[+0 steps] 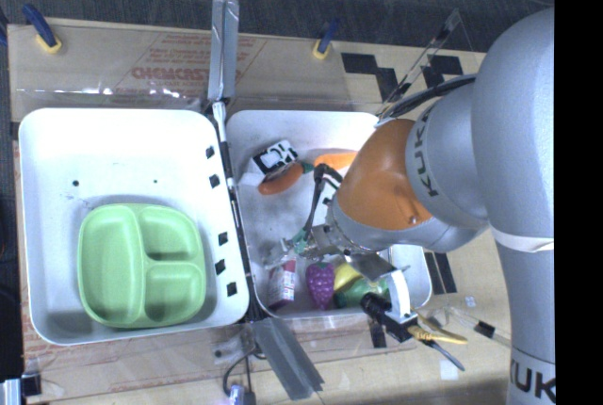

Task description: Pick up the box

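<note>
Dark grey carpet lies beyond a cardboard-covered bench bearing two shallow white bins side by side; the left white bin holds a pale green divided plastic tray, and the right white bin holds the clutter. Toward that bin's far end, near its left wall, lies the small black-and-white printed box — tilted, its near edge touching or overlapping an orange carrot-shaped toy. I judge the box light and stiff, probably thin card that would dent under a hard squeeze; its printed faces look smooth, so a grip across the two shorter sides, from above, seems the safest hold.

The grey arm with its orange band hangs low over the middle of the right bin; the two-finger gripper sits beneath the wrist, close to the bin floor, and whether it is open or closed I cannot tell; nothing is seen gripped. It stands apart from the box, nearer the bin's front.

At that front lie a purple grape-bunch toy, a small bottle-like item with a pink label and a yellow-green toy piece; none blocks the box — the carrot toy against it is the likely nuisance, and the left wall leaves little room on that side.
</note>
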`<action>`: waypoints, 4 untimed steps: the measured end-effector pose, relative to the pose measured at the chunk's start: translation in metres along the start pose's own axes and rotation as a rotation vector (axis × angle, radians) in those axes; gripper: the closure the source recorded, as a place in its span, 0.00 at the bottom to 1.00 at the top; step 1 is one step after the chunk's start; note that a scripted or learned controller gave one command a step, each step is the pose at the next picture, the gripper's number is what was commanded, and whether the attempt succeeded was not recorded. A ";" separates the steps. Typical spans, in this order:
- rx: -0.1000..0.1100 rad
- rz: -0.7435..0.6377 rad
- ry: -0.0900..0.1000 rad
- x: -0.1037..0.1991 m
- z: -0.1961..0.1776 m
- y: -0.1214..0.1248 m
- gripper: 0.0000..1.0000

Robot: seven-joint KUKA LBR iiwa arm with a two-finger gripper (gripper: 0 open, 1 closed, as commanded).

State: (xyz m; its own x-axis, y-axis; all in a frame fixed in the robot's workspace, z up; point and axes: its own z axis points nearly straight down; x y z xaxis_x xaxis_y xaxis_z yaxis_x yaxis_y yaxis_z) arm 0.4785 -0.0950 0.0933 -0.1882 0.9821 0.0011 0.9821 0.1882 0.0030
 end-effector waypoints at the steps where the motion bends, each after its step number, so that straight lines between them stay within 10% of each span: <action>1: 0.000 0.000 0.000 0.000 0.000 0.000 0.00; 2: 0.001 -0.006 0.001 0.000 -0.010 0.001 1.00; 3: 0.005 -0.136 0.000 0.082 -0.098 0.014 1.00; 4: 0.005 -0.142 0.000 0.082 -0.107 0.015 1.00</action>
State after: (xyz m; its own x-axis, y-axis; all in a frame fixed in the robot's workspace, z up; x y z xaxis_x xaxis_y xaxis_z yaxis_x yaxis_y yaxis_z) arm 0.4778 -0.0120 0.2005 -0.3254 0.9456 0.0011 0.9456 0.3254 -0.0021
